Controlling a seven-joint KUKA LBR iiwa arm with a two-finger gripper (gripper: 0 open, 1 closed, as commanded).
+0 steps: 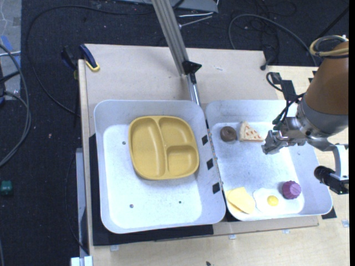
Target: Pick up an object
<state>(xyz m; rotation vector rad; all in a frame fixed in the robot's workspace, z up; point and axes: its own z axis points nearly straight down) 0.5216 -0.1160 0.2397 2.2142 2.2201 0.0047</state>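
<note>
Gripper [273, 143]: seen at right centre of frame, low over right bin [249, 170]; finger state cannot be told.
Cheese wedge [250, 132]: just left of gripper.
Brown ball [228, 133]: beside wedge.
Yellow slice [241, 199], egg [270, 199], purple piece [290, 189]: lower right.
Tray [163, 147]: left bin [111, 170].

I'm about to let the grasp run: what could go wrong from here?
1. The gripper hangs beside the pizza slice, not over it, so it may close on nothing.
2. The slice and the fried egg lie flat and could slip out.
3. The brown ball sits next to the slice and might get knocked.
</note>
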